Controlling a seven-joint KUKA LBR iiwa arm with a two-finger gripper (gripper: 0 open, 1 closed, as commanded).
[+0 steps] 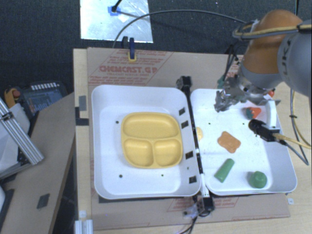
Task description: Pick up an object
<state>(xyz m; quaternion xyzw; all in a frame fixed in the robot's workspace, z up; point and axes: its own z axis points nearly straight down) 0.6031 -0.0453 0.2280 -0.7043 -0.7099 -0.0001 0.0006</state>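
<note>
A two-finger metal gripper (222, 104) is hovering over the right white bin (282, 172), jaw state indiscernible; a flat orange toy piece (228, 142) is lying just below it.

Dark carpet floor (39, 28); foil sheet (117, 13) on it (blue tape); cardboard (146, 67) over bench (53, 145).

One fixed camera is looking down at a slant from above the bench (83, 145), facing both white bins (105, 130) at a middling distance, taking in the dark floor behind, while the arm (273, 43) is reaching in from the right.
</note>
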